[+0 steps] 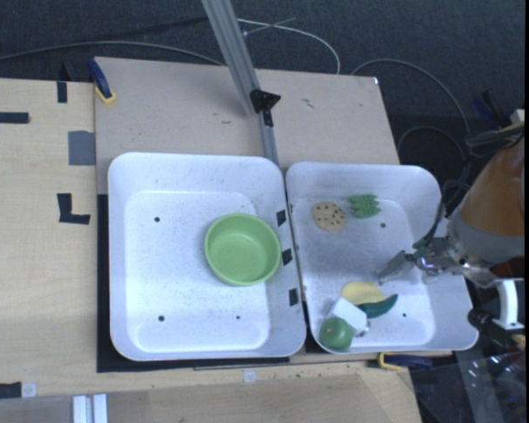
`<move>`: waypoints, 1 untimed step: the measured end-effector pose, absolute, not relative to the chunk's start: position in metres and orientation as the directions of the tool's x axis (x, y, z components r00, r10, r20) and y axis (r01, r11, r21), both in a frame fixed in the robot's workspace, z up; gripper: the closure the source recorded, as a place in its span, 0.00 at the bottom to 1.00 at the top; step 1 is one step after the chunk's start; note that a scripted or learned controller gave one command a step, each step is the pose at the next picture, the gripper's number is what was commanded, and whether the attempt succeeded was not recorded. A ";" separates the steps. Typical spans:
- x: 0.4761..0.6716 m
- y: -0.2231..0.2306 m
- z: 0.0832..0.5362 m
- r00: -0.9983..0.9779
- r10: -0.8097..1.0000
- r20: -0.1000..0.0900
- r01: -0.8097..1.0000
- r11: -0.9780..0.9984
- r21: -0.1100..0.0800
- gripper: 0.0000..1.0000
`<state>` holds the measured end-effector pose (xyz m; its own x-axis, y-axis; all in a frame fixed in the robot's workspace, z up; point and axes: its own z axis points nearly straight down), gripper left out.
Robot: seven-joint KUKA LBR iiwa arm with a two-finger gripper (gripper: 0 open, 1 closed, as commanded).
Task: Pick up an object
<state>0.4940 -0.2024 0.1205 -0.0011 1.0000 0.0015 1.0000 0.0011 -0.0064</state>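
Note:
In the right bin, a round brown cookie and a small green leafy piece lie near the far wall. A yellow piece, a dark green piece, a white block and a green apple cluster at the near edge. My gripper hangs low over the right half of this bin, just above and to the right of the yellow piece. I see nothing held in it.
The left bin holds a light green bowl near its right side. A grey pole slants down to the bins' shared far corner. Cables lie on the dark floor behind and to the right.

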 end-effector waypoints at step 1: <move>0.495 -0.203 0.089 0.000 1.000 -0.002 1.000 0.000 0.003 0.00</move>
